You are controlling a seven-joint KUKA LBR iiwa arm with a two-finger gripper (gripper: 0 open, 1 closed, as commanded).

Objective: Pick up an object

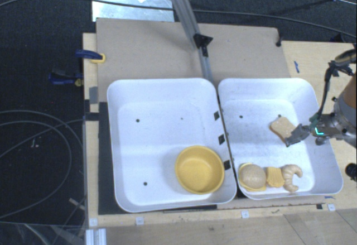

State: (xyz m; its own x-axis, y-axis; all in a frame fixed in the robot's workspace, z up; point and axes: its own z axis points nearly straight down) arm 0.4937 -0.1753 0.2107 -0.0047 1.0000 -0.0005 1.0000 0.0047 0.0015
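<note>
Nearest to me, along the front edge of the surface, I see the front rims of the two white bins. In the left bin a yellow bowl sits upright at the front right corner, close to the wall between the two bins. In the right bin, along its front wall, three pieces of toy food lie in a row: a round beige bun, then a small yellow-orange piece touching it, then a pale curved piece like a croissant at the right end.

Further back in the right bin, near its right wall, a tan slice like toast lies on the bin floor. The hand comes in from the right edge of the surface, low over the bin, and its dark tip is just beside the right side of the slice, maybe touching it. I cannot tell how far the hand is open, and I do not see any piece held in it.

A grey pole crosses the back of the surface at a slant.
</note>
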